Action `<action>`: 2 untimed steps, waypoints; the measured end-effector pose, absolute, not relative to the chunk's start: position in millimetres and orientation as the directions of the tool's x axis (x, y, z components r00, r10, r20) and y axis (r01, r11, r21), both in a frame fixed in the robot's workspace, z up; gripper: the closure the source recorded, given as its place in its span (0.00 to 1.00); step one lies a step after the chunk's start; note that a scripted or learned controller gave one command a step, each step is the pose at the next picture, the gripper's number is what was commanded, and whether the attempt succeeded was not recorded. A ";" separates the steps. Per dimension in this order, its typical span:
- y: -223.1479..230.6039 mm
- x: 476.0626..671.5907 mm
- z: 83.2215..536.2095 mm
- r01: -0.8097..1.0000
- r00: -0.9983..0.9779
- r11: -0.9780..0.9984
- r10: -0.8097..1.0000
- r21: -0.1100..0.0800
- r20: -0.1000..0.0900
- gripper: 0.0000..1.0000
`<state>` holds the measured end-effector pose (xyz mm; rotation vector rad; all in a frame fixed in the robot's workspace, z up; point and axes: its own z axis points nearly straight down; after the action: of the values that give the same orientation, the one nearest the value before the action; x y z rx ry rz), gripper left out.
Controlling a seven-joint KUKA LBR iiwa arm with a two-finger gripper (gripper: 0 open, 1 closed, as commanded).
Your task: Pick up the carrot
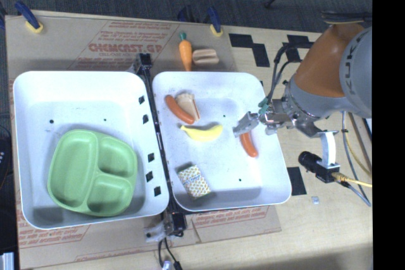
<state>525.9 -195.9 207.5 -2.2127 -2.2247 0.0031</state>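
Camera view: two white bins side by side on the table (57,35). The landmark is the right bin (278,181).

The carrot (185,54) lies outside the right bin, on the cardboard just past its far rim, near the far-left corner, green top pointing away from the bin. A small burger-like bun (205,58) sits right beside the carrot, also outside the far rim.

Inside the right bin:
- an orange-red sausage (179,109) in the far-left part, touching a beige wedge-shaped piece (188,102)
- a banana (204,132) near the middle
- a second orange-red sausage (249,144) toward the right wall
- a patterned block (195,181) near the front-left

The arm (329,76) reaches over the right bin's right rim. The pincer (245,125) hangs inside the bin close to the right wall, just above the far end of the second sausage. Its open or closed state cannot be told, and nothing is seen held in it. The pincer is well apart from the carrot, which sits across the bin beyond the far rim.

The left bin (25,88), touching the right bin's left side, holds a green divided plate (93,172).
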 end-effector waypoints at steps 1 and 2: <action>-160.9 483.4 91.0 1.000 0.017 -0.017 1.000 -0.005 0.002 0.00; -172.8 537.4 91.6 0.980 0.200 -0.200 0.980 -0.004 0.000 0.00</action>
<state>537.4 -172.8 91.6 -2.4308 -1.9850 0.0032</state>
